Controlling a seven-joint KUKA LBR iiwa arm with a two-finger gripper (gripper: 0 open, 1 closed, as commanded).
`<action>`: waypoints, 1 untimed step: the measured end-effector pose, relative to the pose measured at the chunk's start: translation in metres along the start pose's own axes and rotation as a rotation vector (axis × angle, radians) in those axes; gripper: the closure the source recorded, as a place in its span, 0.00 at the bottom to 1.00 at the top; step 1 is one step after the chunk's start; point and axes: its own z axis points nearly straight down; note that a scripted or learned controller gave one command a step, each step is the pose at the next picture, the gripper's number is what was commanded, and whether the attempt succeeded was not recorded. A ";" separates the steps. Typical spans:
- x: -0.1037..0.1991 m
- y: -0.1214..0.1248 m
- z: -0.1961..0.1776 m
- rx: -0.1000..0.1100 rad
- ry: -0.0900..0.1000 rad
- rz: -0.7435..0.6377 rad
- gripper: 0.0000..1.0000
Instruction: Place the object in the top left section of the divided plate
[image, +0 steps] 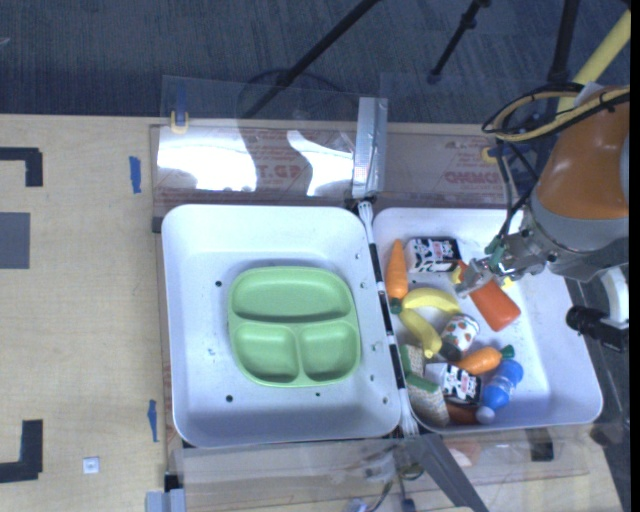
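The arm (585, 190) is reaching in from the right, its orange band sitting above the right bin (560, 390). The hand (484, 272) is hanging low over the upper middle of that bin, and I cannot tell whether it is released or clenched; its tip is showing just beside an orange block (497, 305), which is lying tilted right below it. Whether the two are touching cannot be told.

The green plate (295, 325) is sitting in the middle of the left bin (200, 250), well apart from the hand. Its wide section is lying along the top and two smaller ones are lying side by side below.

The other things are crowding the left half of the right bin. A carrot (397, 270) is standing along the bin's left wall near the top, and a black-and-white carton (432, 253) is lying just beside it. A banana (428, 315) is curving below them, touching a small round toy (460, 333). A second carrot (481, 360) is lying below that, near a blue bottle (499, 388) at the lower right of the heap. Another black-and-white carton (461, 384) is lying next to the bottle.

Both bins are resting side by side on the wooden surface (80, 300).
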 end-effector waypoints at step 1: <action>0.055 -0.061 0.025 0.004 0.003 -0.211 1.00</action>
